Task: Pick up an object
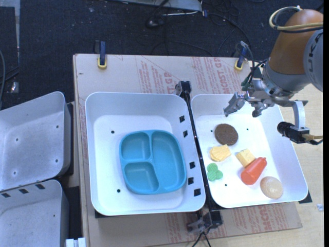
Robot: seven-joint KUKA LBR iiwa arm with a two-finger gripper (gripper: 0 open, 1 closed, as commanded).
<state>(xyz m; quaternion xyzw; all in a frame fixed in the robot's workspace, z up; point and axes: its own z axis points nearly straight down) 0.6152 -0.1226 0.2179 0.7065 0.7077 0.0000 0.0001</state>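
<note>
The brown cookie [226, 134] was seen lying in the right bin [288, 153] just below the gripper [245, 104], nearest of the toy foods there. Nothing had been lifted yet (descent and grasp remained). The gripper's fingers appeared spread and empty, though their tips were small and hard to resolve.

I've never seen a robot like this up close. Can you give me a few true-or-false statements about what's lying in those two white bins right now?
1. The blue divided plate lies in the left bin. True.
2. The brown cookie lies on the blue plate. False: it lies in the right bin.
3. The gripper holds the red-orange piece. False: that piece lies on the bin floor, apart from the gripper.
4. A green piece lies near the divider between the bins. True.
5. The beige egg-shaped piece lies in the right bin's near corner. True.
</note>
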